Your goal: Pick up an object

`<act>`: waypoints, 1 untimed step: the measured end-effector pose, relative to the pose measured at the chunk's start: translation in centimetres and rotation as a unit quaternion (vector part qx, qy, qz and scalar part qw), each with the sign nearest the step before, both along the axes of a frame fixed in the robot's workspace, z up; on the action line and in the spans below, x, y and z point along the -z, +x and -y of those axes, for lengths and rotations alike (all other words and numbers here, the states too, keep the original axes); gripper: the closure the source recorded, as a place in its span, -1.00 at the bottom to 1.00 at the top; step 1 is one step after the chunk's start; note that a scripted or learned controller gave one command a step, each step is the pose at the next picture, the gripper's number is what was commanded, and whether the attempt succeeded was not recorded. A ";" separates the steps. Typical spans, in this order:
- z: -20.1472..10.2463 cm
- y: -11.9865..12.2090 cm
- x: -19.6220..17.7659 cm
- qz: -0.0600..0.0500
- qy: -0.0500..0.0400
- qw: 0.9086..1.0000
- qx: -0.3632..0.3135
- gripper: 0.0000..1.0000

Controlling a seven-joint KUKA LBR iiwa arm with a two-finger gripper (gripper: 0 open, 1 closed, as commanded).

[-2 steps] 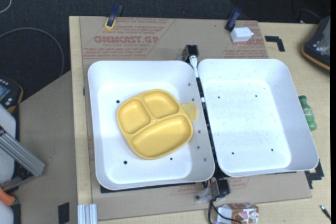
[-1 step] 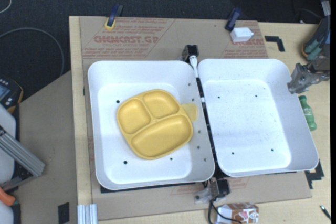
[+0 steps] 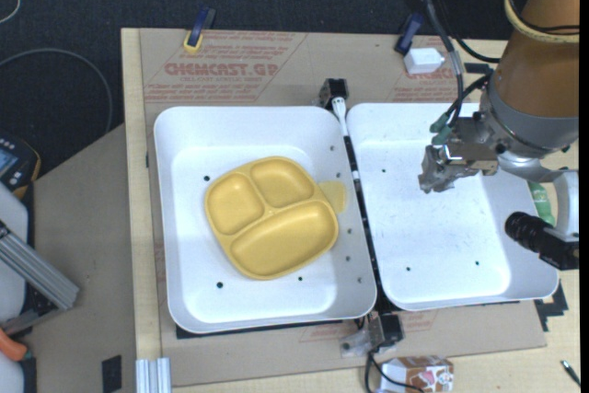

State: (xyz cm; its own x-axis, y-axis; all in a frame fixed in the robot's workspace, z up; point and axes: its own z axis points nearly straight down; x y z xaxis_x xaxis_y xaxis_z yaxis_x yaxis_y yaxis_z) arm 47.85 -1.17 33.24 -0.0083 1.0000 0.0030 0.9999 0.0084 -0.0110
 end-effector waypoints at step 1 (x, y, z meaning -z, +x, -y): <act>-6.9 2.3 -4.9 0.009 0.000 1.000 0.000 1.00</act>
